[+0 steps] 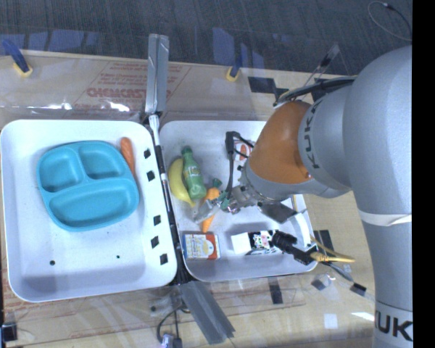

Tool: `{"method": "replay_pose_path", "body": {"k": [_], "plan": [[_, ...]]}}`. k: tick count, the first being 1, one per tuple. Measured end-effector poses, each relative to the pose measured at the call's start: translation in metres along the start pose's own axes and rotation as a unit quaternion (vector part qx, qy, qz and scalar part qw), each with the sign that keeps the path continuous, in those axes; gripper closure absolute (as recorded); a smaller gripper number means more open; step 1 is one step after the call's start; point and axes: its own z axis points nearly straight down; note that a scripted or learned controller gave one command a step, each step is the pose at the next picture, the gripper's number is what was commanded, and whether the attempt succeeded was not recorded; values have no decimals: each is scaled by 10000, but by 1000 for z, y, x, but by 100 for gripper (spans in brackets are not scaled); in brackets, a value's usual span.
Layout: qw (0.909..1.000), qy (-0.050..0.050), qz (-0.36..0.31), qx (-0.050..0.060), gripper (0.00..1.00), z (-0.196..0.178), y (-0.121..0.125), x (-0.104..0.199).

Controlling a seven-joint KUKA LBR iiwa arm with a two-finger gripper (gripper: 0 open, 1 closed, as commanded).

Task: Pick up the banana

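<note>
White bins [29,267] sit side by side on the bench; gripper [230,200] near the banana [177,182], grip unclear.

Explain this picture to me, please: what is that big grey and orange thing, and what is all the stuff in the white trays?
You are looking down from a camera fixed above a bench. The big grey shape with the orange band is a robot arm, reaching in from the right. Its gripper, a two-finger hand, hangs low over the right bin, but I cannot tell whether it is open or holding anything. That bin holds a yellow banana, which the arm is meant to pick up, lying beside a green bottle, plus a small carton and other bits. The left bin holds a blue divided plate and a carrot.
</note>
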Motion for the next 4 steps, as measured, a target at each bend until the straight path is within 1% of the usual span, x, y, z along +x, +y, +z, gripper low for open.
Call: {"method": "replay_pose_path", "body": {"k": [1, 2, 3, 4], "plan": [[10000, 0, -58, -3, 0, -101, -2, 71], [9993, -4, -374, -5, 0, -100, 23, 64], [9999, 2, -154, 8, 0, -100, -26, 95], [9999, 0, -113, 1, 0, -100, 13, 38]]}}
